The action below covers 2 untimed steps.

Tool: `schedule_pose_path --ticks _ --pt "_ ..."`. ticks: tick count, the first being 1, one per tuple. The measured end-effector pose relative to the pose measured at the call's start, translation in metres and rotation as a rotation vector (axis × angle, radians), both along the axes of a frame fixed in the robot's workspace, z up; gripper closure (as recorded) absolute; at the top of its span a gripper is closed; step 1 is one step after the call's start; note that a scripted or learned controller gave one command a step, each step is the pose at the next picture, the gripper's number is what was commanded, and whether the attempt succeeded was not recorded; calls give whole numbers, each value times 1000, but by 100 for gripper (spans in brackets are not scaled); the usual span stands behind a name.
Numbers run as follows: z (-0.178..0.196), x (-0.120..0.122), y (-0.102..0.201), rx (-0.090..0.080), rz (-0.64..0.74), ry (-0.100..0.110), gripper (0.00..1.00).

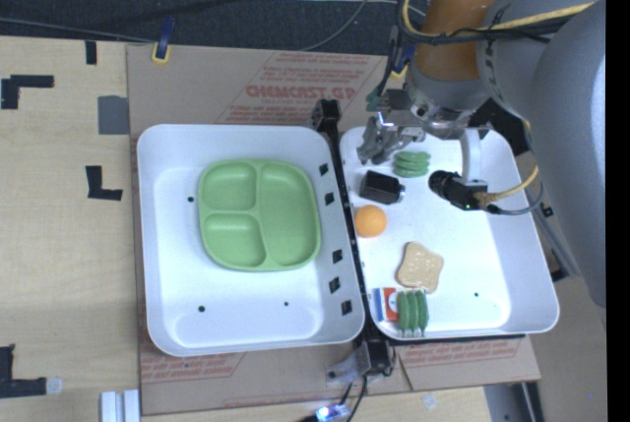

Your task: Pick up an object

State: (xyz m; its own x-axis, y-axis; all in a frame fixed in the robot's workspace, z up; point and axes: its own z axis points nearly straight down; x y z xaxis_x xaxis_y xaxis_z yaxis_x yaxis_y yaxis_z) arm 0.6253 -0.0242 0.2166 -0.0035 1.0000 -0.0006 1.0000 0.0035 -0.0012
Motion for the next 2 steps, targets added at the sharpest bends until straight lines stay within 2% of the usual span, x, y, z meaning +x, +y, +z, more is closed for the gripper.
schedule_pose_path --ticks 1,2 --pt "12 10 53 2 2 -1 100" --pt "0 24 110 1 2 0 100"
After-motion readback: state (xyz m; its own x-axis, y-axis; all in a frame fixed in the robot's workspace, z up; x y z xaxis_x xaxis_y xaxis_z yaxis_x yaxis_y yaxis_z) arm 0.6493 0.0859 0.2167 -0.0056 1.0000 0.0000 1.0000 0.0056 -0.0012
